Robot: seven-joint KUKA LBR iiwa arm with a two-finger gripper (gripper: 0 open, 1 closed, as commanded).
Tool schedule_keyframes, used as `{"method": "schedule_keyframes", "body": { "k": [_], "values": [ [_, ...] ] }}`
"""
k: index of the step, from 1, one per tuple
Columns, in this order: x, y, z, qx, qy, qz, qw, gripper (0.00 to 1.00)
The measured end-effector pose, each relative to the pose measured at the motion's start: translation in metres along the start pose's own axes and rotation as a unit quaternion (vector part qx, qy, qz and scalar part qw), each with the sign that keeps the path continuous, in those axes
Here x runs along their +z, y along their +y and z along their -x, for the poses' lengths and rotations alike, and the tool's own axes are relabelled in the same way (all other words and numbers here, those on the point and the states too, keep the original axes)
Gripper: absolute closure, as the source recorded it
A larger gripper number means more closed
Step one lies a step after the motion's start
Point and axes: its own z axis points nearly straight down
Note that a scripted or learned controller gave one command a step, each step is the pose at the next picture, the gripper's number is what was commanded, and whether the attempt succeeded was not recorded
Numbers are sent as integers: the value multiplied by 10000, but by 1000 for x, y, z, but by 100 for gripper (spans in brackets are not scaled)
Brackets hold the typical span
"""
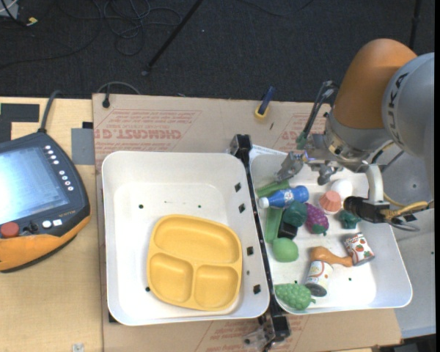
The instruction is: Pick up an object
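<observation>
— Two white bins sit side by side on the table (pixel 44 306); what is hard to read?

— Much of the right bin (pixel 392 288). Its upper corner lies under the grey arm (pixel 396 101) with its orange band, and the toys are heaped so that edges overlap — a dark green piece (pixel 295 215) half covers a black block (pixel 287 231) below the blue-and-white bottle (pixel 286 196).

— And the pincer?

— The pincer (pixel 306 163) hangs over the top of the right bin, above the bottle. Its metal parts blur together; I cannot tell how far apart they stand, and nothing is seen held.

— Other things there?

— A purple grape cluster (pixel 316 218), a pink-and-white piece (pixel 336 193), a green round toy (pixel 284 250), a bumpy green one (pixel 295 296), a small can (pixel 317 277), a red-and-white carton (pixel 360 248).

— The left bin (pixel 125 196)?

— It holds a yellow divided tray (pixel 194 259).

— Any writing?

— Mirrored red print on the cardboard (pixel 169 127) behind the bins — too reversed to read surely. A teach pendant (pixel 26 196) lies at the left, its screen washed out.
</observation>
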Motion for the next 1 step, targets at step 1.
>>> {"method": "schedule_keyframes", "body": {
  "k": [1],
  "values": [
    [11, -48, -61, -14, 15, -35, 10000, 0]
  ]
}}
